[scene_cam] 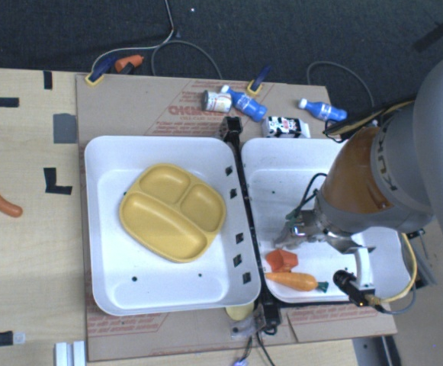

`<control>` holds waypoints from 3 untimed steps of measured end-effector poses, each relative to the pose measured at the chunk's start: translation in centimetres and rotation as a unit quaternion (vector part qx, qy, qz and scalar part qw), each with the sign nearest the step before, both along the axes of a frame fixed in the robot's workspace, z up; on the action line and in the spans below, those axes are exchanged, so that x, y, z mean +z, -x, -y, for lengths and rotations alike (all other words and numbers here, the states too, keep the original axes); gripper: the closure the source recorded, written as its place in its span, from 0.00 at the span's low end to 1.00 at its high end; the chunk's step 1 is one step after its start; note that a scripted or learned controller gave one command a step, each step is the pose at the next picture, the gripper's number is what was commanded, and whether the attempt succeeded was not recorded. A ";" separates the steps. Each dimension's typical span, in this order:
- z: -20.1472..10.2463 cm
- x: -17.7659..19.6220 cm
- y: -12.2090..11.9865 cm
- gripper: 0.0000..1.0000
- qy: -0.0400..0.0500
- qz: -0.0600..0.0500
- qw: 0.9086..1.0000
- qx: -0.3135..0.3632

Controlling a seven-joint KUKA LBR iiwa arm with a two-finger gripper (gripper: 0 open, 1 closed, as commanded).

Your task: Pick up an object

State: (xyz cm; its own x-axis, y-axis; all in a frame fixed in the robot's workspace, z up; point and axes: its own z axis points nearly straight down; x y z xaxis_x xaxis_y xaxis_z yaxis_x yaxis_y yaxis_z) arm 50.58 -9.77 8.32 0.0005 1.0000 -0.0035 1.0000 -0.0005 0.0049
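Carrot (291,280) beside red piece (282,260), gripper (293,231) seemingly just above.

**Arm exterior, as seen from above**

The arm (404,166) has a smooth, rounded grey casing with a matte finish; the upper link bulks large and pale grey at the frame's right side. An orange-brown band (354,174) rings the body above the wrist, its surface glossy and curved. Below the band sits a darker grey wrist section. Thin black cables loop along the casing's left side and near the band's top. A white bracket and a black cylindrical fitting sit at the lower end, with a yellowish cable curving beside them. The gripper (293,231) hardware appears metallic grey; detail is indistinct.
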 end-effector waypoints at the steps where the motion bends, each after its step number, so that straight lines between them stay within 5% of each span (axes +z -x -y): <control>1: -4.5 10.7 0.7 1.00 -0.003 0.001 1.000 0.003; 2: -4.2 10.1 0.9 0.00 -0.002 -0.003 1.000 0.001; 3: 1.1 -0.2 -2.0 0.00 0.000 -0.001 1.000 -0.001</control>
